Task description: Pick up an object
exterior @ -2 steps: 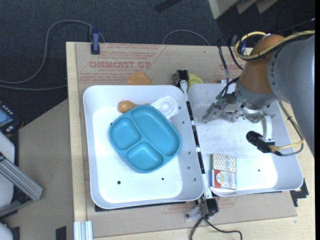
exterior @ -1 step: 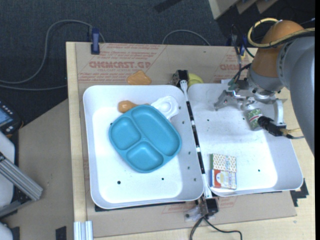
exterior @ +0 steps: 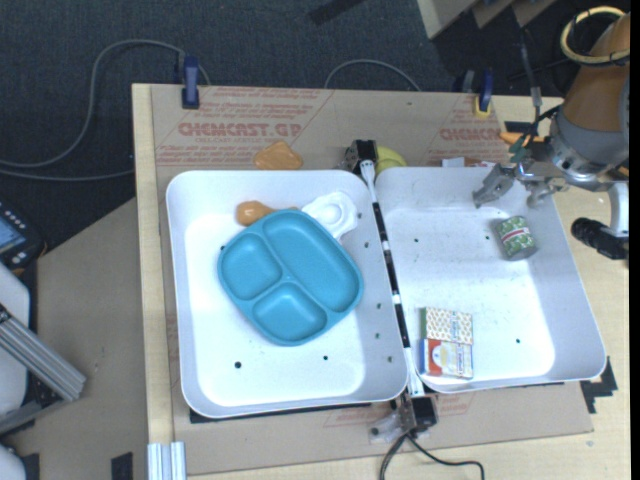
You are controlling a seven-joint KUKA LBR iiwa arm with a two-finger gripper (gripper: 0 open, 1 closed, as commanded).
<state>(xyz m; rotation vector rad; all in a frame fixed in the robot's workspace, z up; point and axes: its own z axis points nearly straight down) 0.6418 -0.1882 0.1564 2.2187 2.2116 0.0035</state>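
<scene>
Gripper (exterior: 512, 186) hangs spread wide and empty at the right bin's (exterior: 560, 358) 1 o'clock corner. Small green-patterned can (exterior: 514, 237) lies just beside it toward 6; I'd drop straight down, centred over it.

Grey arm (exterior: 590, 133), orange band above the wrist, yellow cable loop, thin metallic jaws

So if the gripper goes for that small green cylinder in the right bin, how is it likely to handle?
The small green cylinder lies on its side, so it probably rolls if nudged. It looks small and light, likely easy to lift. Its curved wall may slip between the fingers of the gripper.
</scene>
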